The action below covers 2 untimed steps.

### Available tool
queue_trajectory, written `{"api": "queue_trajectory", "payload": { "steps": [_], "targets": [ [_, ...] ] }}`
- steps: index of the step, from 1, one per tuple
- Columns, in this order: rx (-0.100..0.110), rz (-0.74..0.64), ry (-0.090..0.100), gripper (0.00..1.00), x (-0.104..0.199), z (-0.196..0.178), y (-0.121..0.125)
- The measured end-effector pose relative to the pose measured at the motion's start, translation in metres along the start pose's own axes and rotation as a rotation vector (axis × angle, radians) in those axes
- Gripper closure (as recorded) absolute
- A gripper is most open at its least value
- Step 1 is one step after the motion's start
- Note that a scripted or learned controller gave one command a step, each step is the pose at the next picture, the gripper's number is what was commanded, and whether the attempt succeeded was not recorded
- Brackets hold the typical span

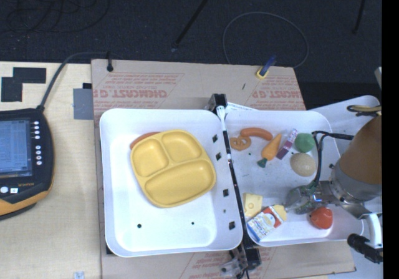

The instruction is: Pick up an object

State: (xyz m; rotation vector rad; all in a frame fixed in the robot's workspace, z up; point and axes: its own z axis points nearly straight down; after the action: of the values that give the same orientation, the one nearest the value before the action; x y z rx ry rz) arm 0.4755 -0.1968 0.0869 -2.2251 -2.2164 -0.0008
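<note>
I see my pincer (303, 200) low in the right bin (349, 115), though I cannot tell its state. A red tomato (322, 218) sits just beside it. One carrot (272, 146) points diagonally. The left bin (118, 221) holds one yellow divided plate (173, 167).

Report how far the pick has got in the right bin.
Done: the arm has reached into the right bin, its gripper low among the items. In hand: nothing visibly lifted; the red tomato and cheese wedge lie on the bin floor beside it. Left: grasp one object and raise it clear.
</note>
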Motion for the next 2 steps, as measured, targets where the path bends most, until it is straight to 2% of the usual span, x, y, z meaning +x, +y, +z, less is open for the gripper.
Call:
{"api": "queue_trajectory", "payload": {
  "steps": [1,2],
  "targets": [
    [-0.001,-0.007,-0.001,0.00,0.029,-0.001,0.046],
    [-0.002,-0.008,-0.001,0.00,0.053,-0.001,0.105]
  ]
}}
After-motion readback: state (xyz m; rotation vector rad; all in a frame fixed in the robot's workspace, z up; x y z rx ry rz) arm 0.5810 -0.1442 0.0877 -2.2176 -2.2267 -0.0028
